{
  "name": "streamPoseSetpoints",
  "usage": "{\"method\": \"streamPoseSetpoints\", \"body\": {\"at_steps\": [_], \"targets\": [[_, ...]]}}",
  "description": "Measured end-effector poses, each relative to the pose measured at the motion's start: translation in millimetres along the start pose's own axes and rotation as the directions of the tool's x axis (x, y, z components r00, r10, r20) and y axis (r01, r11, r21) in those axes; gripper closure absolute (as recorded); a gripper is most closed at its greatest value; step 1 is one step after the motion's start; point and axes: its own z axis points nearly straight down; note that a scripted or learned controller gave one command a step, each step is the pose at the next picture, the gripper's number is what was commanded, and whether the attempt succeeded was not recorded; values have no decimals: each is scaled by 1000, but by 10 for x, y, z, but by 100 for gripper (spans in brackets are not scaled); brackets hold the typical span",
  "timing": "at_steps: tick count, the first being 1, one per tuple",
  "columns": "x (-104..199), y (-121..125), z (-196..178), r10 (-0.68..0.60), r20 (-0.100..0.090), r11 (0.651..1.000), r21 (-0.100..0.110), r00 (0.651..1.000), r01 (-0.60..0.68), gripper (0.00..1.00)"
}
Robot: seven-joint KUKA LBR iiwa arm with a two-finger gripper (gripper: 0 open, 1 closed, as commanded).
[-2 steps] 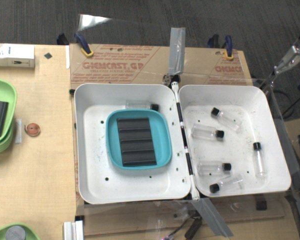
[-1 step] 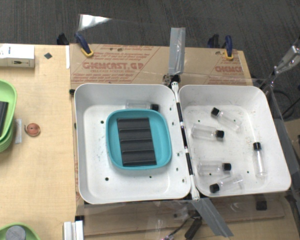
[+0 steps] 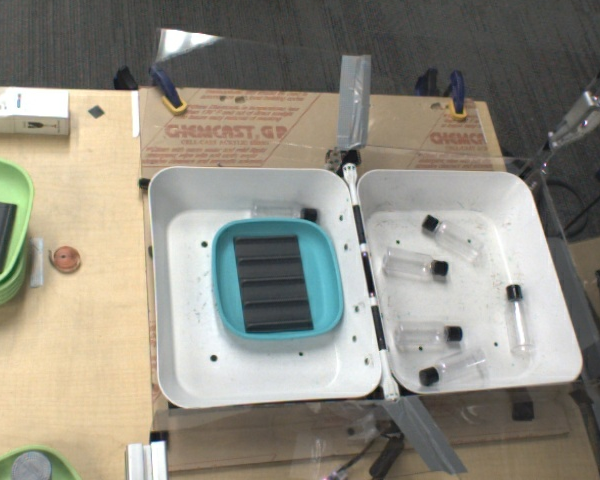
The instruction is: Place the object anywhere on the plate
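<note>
The teal plate (image 3: 278, 278) looks like smooth plastic with a matt black ribbed insert (image 3: 272, 284); the vials (image 3: 416, 265) are clear and glossy with black caps; both white bins (image 3: 180, 268) look slightly glossy.

Left of centre, a shallow white bin (image 3: 180, 298) holds a teal square plate (image 3: 277, 278) carrying a ribbed black insert (image 3: 272, 284). One clear vial (image 3: 280, 211) lies just above the plate. In the right-hand white bin (image 3: 540, 268), five clear plastic vials with black caps (image 3: 416, 265) lie scattered. Far left, a green tray (image 3: 5, 230) sits on the wooden bench (image 3: 80, 368).
</note>
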Motion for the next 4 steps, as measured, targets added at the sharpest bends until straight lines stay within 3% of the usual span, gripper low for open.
{"method": "streamPoseSetpoints", "body": {"at_steps": [4], "targets": [[0,0,0,0,0,1000,0,1000,0,0]]}}
